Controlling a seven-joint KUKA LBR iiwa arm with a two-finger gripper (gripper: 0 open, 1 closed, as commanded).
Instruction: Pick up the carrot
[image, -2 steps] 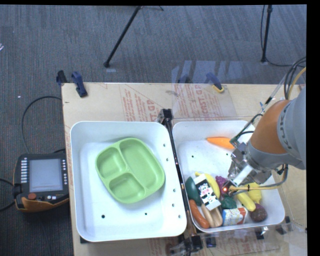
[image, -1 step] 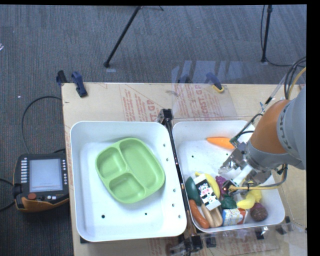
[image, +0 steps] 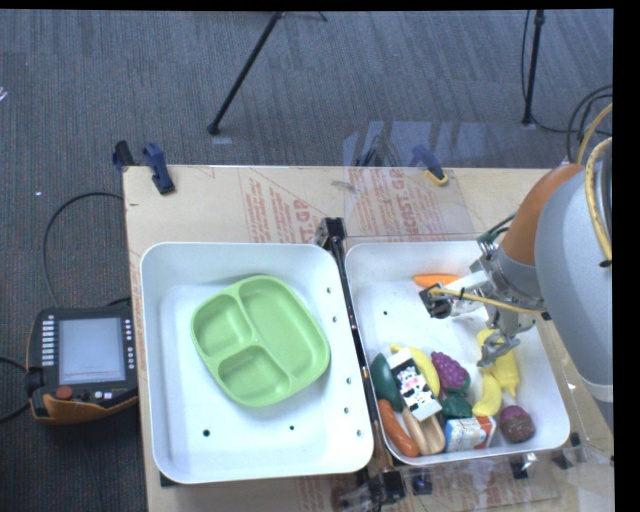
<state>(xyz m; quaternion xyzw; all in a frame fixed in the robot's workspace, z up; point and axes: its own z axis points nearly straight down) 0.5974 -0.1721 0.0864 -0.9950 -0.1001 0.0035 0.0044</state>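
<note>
Left bin (image: 152, 300): green divided plate (image: 260, 340). Right bin (image: 400, 262): carrot (image: 437, 281) just left of gripper (image: 493, 325), toy food pile (image: 440, 395) below-left of gripper. Gripper opening: can't tell; no grasp visible.

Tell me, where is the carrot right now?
The carrot lies in the camera view's right bin, alone near its far wall, well beyond the purple grapes toward the near end.

The carrot (image: 437, 280) is orange. The plate (image: 262, 340) is light green. The left bin (image: 170, 400) and the right bin (image: 385, 268) are white. The grapes (image: 451, 372) are purple. The carton (image: 411, 386) is white with black spots.
</note>
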